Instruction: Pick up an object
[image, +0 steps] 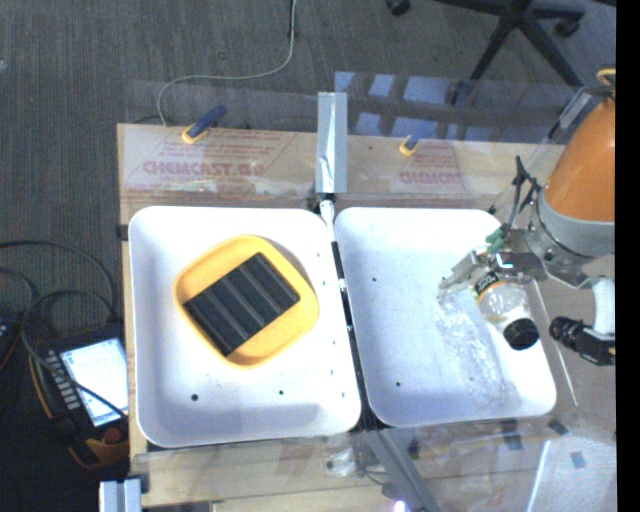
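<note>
Tool (478, 278): poised over the right side of the right bin (400, 300); whether it is spread or pressed together cannot be told.
Arm (590, 170): grey with an orange band, reaching in from the right.
Clear plastic (470, 345): crinkled, lying on the right bin's floor just beside the tool, toward the near wall.
Yellow object (247, 298): rounded, with a black ribbed top, resting mid-left bin (160, 400), well apart from the tool.
Surface (240, 170): a pale board carrying both bins side by side.
</note>
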